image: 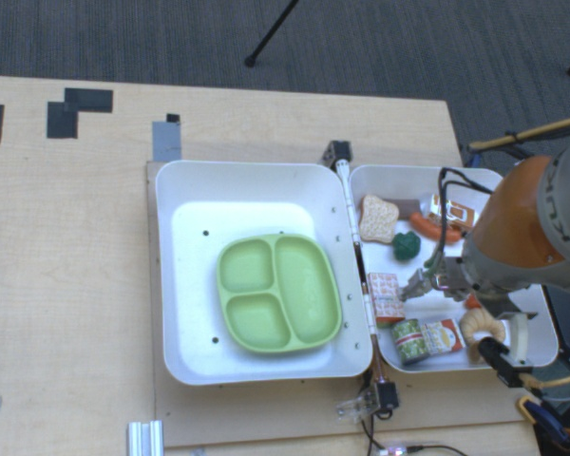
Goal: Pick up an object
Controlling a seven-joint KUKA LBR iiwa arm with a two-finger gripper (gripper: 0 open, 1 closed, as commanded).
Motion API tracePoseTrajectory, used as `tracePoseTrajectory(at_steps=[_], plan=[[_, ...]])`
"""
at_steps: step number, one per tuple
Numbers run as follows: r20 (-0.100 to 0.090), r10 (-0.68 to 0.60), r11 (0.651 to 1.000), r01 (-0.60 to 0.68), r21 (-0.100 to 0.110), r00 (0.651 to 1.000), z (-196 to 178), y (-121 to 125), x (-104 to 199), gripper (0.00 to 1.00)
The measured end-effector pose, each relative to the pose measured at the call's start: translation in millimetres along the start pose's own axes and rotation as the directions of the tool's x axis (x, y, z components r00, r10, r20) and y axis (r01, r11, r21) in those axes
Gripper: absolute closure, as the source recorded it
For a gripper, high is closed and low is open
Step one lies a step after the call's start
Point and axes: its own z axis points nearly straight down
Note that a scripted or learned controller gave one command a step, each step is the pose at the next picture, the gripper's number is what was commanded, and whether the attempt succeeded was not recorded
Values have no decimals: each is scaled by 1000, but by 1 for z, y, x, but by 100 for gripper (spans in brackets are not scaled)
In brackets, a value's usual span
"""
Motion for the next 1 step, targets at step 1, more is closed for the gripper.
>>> tracePoseTrajectory(at_steps=[1], plan=[[0, 1, 1000, -1, 0, 1000, 0, 0, 0, 0]])
